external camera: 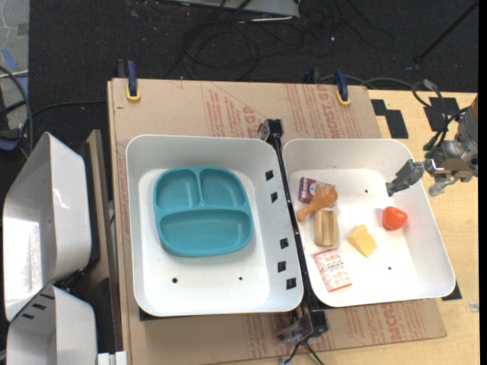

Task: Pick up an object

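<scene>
gripper [417,179] hangs at the right bin's [426,276] right rim, fingers spread, holding nothing | you get small items loose in that bin, free to pick; teal tray [203,210] sits alone in left bin [144,280] | nearest target: red tomato [394,218], just below-left of gripper, apart; cheese wedge [363,241] beyond

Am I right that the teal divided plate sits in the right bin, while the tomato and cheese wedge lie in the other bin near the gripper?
Not quite. The camera view shows the teal plate in the left bin. The tomato and cheese wedge lie in the right bin, near the gripper, as you said.
</scene>
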